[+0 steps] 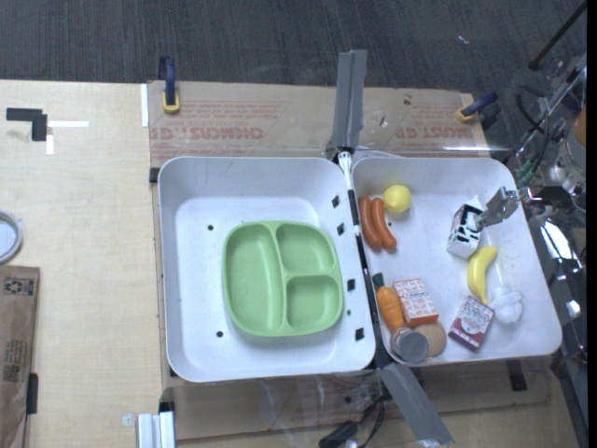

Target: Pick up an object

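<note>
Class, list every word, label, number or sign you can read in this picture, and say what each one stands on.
Red lettering on the cardboard sheet behind the bins: upside down, too blurred to read.
Recycling sign on the brown paper bag: its text too small.
Printed cartons: labels too small to read.

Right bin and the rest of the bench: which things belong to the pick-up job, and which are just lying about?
Job:
gripper
black-and-white carton
banana
lemon
sausages
carrot
two small red boxes
tin

Lying about:
green divided plate
clamps
tape roll
</note>
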Available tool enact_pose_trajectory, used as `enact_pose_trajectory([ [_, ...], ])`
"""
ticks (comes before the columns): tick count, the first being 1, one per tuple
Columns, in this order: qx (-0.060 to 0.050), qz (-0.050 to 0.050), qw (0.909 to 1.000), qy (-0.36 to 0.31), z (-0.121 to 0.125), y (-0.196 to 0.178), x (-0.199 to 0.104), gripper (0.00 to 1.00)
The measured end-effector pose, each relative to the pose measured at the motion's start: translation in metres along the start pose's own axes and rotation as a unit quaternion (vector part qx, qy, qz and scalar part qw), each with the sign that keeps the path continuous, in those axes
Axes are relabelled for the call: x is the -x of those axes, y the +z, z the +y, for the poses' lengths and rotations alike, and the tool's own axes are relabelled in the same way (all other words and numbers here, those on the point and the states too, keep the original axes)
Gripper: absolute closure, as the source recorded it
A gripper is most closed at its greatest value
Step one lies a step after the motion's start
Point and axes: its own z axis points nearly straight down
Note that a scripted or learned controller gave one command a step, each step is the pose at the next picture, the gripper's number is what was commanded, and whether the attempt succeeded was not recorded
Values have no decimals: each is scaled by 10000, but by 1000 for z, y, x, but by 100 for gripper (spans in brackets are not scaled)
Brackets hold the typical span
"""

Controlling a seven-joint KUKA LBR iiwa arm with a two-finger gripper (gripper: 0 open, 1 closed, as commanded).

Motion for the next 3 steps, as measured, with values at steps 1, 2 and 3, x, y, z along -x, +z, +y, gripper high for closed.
enact_pose_trajectory([
  [1, 15, 4, 9996, -271, 8, 142, 22, 0],
  [2, 17, 34, 9999, -97, -7, 153, 28, 0],
  [3, -8, 33, 10000, -83, -7, 148, 29, 100],
])
